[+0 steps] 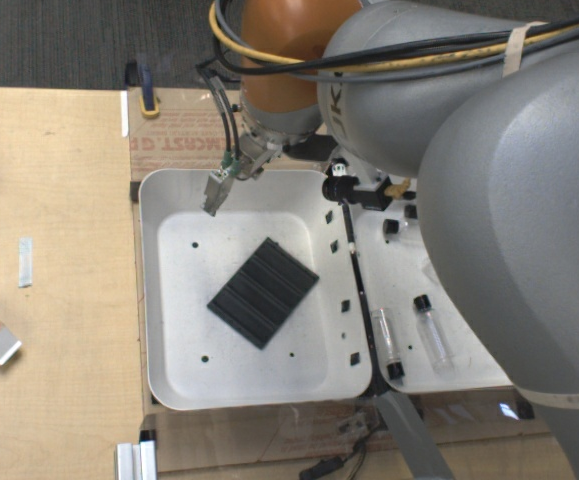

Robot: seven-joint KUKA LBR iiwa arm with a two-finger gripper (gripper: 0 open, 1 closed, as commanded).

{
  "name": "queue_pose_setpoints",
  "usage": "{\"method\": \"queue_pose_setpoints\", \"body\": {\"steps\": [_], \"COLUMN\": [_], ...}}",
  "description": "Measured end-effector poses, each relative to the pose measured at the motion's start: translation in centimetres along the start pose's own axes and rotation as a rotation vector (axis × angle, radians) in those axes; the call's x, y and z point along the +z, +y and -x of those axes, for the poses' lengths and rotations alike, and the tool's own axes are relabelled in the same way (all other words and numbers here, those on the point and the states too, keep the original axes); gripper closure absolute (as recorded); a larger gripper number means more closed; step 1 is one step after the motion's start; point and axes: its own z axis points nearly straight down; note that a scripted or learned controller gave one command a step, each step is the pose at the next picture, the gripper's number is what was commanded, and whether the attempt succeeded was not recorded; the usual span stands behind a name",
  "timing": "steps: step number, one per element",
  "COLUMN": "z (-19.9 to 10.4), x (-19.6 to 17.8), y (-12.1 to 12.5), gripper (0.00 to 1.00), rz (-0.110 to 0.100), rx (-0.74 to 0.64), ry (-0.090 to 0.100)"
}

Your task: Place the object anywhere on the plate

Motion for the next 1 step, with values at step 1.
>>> {"method": "queue_pose_setpoints", "body": {"steps": [1], "z": [-8.14], "x": [0.89], "y": [-4.48], "gripper": [0.0], "rz": [-0.004], "rx": [0.314], "ry": [0.002]}}
